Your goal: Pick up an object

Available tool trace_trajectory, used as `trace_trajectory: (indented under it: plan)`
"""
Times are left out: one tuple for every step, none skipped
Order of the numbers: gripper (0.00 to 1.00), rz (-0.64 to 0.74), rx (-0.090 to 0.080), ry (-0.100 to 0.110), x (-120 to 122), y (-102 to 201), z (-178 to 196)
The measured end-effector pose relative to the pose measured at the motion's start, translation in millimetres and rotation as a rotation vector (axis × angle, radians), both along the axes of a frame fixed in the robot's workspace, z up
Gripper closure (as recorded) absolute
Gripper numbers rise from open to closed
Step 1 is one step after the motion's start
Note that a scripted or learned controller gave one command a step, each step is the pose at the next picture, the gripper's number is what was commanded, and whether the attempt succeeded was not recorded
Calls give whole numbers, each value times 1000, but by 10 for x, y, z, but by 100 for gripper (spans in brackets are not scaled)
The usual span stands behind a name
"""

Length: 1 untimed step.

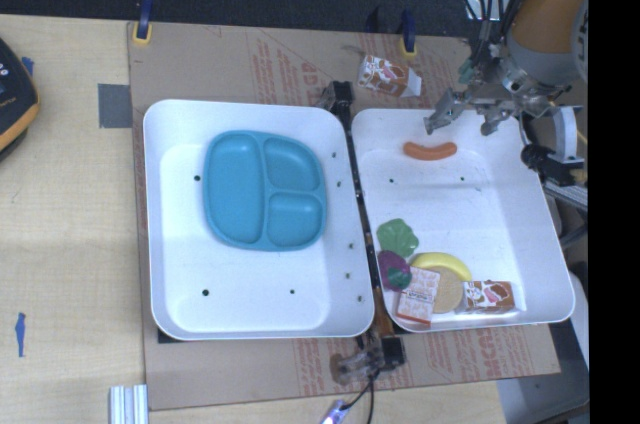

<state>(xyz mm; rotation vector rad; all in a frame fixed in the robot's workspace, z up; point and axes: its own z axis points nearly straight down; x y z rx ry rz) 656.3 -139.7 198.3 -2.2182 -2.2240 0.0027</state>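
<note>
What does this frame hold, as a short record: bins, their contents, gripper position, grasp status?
left bin: blue divided plate
right bin: sausage near far side; green toy, purple toy, banana and two packets at near edge
outside bins: one packet on the cardboard
gripper: above the right bin's far edge, fingers spread, just beyond the sausage
grasp status: nothing between the fingers

Bright even overhead light, white bins [170, 212] glaring, soft shadows — slightly blurred
</note>
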Motion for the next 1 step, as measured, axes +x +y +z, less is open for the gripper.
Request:
trace_trajectory:
  plan:
    - [0, 0, -1, -1, -416, -457, 879]
